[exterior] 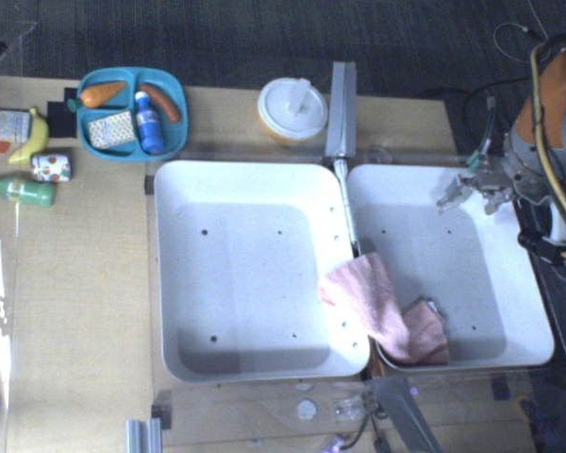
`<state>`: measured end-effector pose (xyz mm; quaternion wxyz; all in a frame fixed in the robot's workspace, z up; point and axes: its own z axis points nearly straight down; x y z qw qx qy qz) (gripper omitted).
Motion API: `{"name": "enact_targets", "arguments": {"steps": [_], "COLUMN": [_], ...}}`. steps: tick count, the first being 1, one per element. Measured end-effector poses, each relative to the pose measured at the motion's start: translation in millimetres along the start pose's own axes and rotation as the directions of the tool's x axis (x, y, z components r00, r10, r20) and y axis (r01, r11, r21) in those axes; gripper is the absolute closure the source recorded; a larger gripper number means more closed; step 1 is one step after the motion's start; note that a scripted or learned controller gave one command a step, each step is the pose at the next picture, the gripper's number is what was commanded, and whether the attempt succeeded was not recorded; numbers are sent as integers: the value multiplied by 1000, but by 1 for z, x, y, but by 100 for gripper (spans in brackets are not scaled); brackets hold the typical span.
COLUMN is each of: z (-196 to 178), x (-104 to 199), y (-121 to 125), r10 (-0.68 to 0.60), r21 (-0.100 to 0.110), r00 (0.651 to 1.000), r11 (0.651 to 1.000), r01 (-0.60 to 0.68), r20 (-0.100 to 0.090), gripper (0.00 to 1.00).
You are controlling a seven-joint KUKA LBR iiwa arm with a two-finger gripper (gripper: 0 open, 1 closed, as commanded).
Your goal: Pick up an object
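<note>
Big picture first: the surface point(75, 281) carries two white bins, the left bin point(245, 182) and the right bin point(509, 347), sitting edge to edge. The arm point(557, 111) hangs in at about two o'clock, over the right bin's far corner.

Now the one thing worth grabbing: a pink cloth point(382, 310), crumpled, draped over the shared wall, one end spilling into the left bin and the bulkier end resting in the right bin's near-left corner, around five o'clock of centre frame.

And the tool point(474, 189), up near the right bin's top rim, looks released, its prongs splayed with nothing between them.

My read: this is the approach step, nothing grasped yet. The cloth lies well apart from the tool, toward seven o'clock from it. The next move probably calls for travelling across the bin, then dropping onto the thicker bunch rather than the part on the wall, where a pinch could slip.

Smallest bits: a tray point(132, 113), cup point(292, 109) and toys off at ten o'clock.
</note>
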<state>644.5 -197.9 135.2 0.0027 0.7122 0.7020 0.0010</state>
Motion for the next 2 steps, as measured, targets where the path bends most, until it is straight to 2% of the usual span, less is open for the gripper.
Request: {"name": "enact_targets", "arguments": {"steps": [1, 2], "z": [46, 49], "x": [17, 9], "y": [-70, 15], "r10": [-9, -40], "r21": [-6, 1], "r00": [1000, 999], "r11": [1000, 999], "r01": [9, 40], "r20": [1, 0], "gripper": [0, 0]}}
